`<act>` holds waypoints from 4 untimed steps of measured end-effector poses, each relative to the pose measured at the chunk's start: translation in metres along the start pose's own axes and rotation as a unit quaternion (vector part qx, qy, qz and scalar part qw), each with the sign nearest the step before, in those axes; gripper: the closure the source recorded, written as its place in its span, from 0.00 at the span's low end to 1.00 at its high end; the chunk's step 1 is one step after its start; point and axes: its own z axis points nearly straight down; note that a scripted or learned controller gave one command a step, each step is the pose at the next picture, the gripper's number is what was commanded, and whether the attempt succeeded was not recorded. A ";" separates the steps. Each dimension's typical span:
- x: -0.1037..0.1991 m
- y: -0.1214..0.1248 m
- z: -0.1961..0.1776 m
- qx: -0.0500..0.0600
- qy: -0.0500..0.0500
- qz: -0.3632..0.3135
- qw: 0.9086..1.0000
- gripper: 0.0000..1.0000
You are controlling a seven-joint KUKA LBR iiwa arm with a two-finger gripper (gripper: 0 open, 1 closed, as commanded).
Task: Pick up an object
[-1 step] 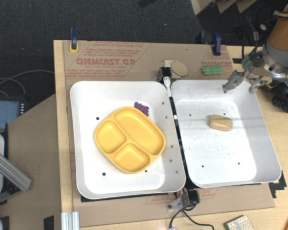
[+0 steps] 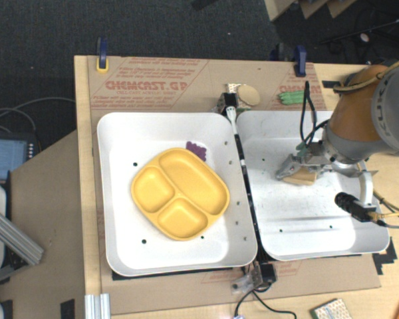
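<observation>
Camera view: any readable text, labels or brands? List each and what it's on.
"CHEMCAST GP": large red print on the brown protective sheet behind the left bin, repeated partly behind the right bin but cut off there.
Smaller red lines above and below that print: too small to read.
Yellow divided plate, both bins, arm: no markings seen.
Patterned item at the bottom edge: too blurred to read.

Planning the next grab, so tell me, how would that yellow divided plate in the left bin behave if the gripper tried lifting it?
The yellow plate looks like stiff moulded plastic, so probably rigid and light. It is wide and shallow, so an edge grip might tilt it. Its smooth surface may slip.
</observation>
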 end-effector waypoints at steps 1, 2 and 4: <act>-0.002 0.005 -0.019 -0.008 -0.002 0.000 1.000 1.00; 0.096 0.061 -0.113 -0.011 -0.001 -0.006 1.000 1.00; 0.042 0.001 -0.174 -0.003 -0.002 0.001 1.000 1.00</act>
